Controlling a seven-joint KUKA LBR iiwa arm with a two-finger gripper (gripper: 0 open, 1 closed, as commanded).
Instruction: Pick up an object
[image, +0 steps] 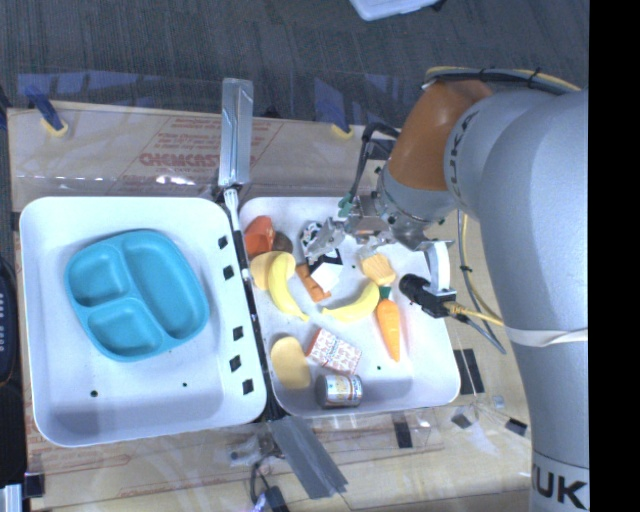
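The arm (520, 200) is extended over the right bin (440, 375). The left bin (40, 400) is occupied by a blue plate (135, 292). The pincer (345, 232) is lowered at the far side among bananas (285, 285), carrot (389, 328), can (341, 389); its state cannot be told.

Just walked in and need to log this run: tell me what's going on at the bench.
The grey arm reaches in from the right, its end effector low over the far part of the right bin, which is crowded with toy food: bananas, a carrot, a can. Nothing is visibly held. The left bin holds a blue divided plate.
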